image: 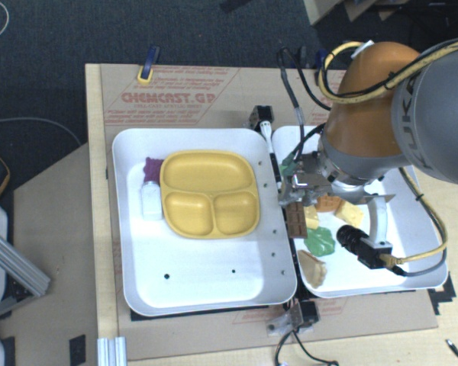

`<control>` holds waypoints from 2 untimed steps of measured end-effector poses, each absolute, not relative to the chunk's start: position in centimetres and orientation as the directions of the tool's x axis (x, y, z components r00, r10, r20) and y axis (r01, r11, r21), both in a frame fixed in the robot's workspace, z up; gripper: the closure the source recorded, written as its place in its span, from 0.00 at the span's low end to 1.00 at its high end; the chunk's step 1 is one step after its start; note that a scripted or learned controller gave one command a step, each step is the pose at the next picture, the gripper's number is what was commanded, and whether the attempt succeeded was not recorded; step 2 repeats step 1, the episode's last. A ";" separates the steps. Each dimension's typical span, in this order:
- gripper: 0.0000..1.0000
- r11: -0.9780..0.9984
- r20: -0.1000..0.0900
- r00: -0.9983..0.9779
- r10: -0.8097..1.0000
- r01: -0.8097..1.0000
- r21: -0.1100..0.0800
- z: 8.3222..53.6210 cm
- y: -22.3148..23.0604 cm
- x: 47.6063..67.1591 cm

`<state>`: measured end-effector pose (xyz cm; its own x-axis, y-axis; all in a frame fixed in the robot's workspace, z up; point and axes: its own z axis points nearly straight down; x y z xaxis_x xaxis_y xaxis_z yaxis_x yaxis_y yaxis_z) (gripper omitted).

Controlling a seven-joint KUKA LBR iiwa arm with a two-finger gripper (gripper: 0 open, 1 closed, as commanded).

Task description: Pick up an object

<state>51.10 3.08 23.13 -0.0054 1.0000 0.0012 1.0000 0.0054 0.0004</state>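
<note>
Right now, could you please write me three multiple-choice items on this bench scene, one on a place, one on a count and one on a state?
1. Where does the yellow divided plate lie?
A. in the left bin
B. in the right bin
C. on the carpet

2. How many compartments does that plate have?
A. two
B. three
C. five

3. How does the plate lie?
A. leaning on the bin wall
B. upside down
C. flat, open side up

Answers:
1 A: the yellow divided plate rests on the floor of the left bin, while the arm hangs over the right bin.
2 B: one long section above two smaller ones.
3 C: its hollows face the camera.
</note>
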 end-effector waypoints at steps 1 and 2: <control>1.00 0.001 0.001 -0.001 1.000 1.000 -0.001 23.4 3.3 50.5; 1.00 0.001 0.001 -0.001 1.000 1.000 -0.001 23.4 3.3 50.5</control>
